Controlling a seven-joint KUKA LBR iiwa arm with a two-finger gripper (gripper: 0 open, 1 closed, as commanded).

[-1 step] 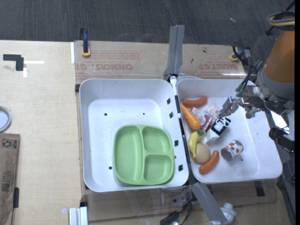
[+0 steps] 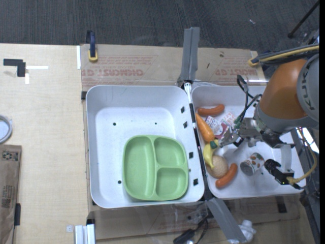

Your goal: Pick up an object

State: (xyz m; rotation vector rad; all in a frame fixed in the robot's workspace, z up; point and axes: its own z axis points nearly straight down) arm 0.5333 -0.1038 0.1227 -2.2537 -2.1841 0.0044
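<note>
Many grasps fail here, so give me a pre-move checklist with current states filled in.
1. Gripper is over the right bin: ok.
2. Fingers closed on an object: cannot tell.
3. Targets within reach, carrot, banana, sausage: ok.
4. Items spaced for a clean grasp: not ok, they crowd the bin's left wall.
5. Left bin with green plate ready for a drop: ok.
</note>
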